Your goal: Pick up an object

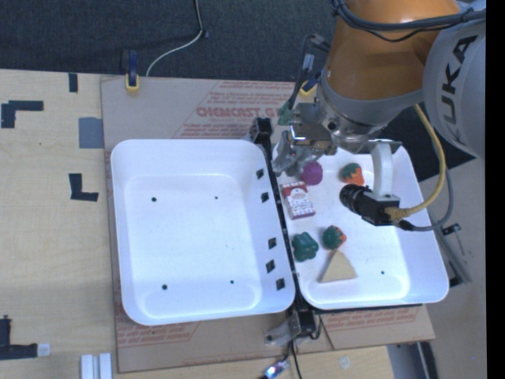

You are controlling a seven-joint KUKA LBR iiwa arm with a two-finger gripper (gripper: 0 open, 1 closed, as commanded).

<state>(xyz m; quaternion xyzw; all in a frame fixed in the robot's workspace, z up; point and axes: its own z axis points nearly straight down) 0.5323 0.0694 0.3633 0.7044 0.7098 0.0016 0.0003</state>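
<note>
Objects number six in our right bin (pixel 418 287), nearest first: one tan wedge (pixel 339 268), one green lump (pixel 304 246), one green-and-red piece (pixel 334 236), one red-and-white packet (pixel 298 201), one purple ball (pixel 313 173), one orange piece (pixel 352 171). Our left bin (pixel 134 172) holds none. Nothing is lifted yet, we judge. Our gripper (pixel 289 158) hangs beside the ball; its state we cannot tell.

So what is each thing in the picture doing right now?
Gripper: low in the right bin, close by the purple toy.
Purple toy: lying in the bin.
Red and white box: lying flat.
Dark green toy: resting on the bin floor.
Red and green toy: resting, apart from the others.
Tan wedge: lying flat.
Orange toy: resting near the arm.
Right bin: holds the toys.
</note>
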